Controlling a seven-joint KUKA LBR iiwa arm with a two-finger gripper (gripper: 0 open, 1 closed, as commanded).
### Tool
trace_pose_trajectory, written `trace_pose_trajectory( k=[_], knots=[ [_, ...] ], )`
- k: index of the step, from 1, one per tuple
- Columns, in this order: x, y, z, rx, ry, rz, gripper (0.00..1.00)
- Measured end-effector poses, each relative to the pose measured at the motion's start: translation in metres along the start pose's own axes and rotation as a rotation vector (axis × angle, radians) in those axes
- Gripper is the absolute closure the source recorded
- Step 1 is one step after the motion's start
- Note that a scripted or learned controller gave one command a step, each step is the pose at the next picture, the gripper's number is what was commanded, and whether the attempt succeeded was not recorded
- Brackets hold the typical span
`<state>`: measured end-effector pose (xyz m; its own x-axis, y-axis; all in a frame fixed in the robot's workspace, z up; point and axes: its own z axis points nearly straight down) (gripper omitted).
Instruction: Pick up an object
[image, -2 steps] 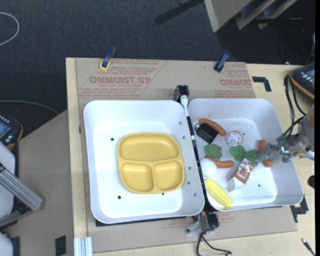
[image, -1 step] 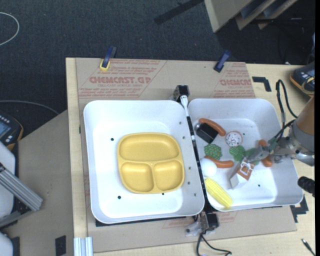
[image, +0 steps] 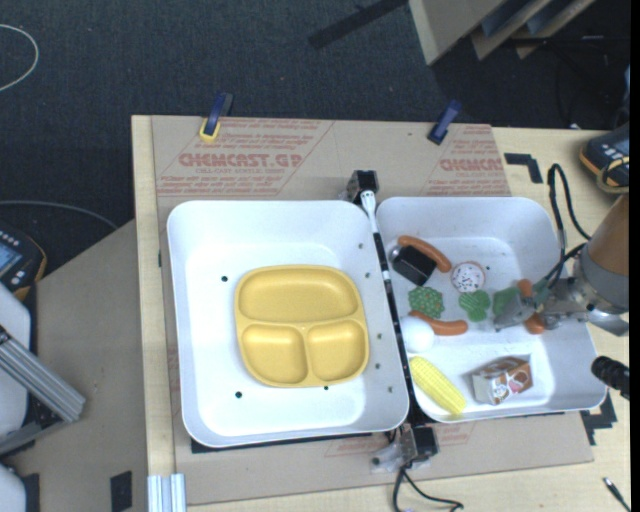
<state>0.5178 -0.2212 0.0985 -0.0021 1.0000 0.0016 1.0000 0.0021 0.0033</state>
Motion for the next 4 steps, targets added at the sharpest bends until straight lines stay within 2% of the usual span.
trace_pose_trajectory(
  k=[1, 3, 4],
  knots=[
    [-0.001, 0.000, -0.009, -0.001, -0.003, 0.001, 1.00],
    [-0.004, -0.004, -0.124, -0.005, -0.006, 0.001, 1.00],
    [0.041, 0.001, -0.119, 0.004, 0.001, -0.003, 1.00]
  ],
)
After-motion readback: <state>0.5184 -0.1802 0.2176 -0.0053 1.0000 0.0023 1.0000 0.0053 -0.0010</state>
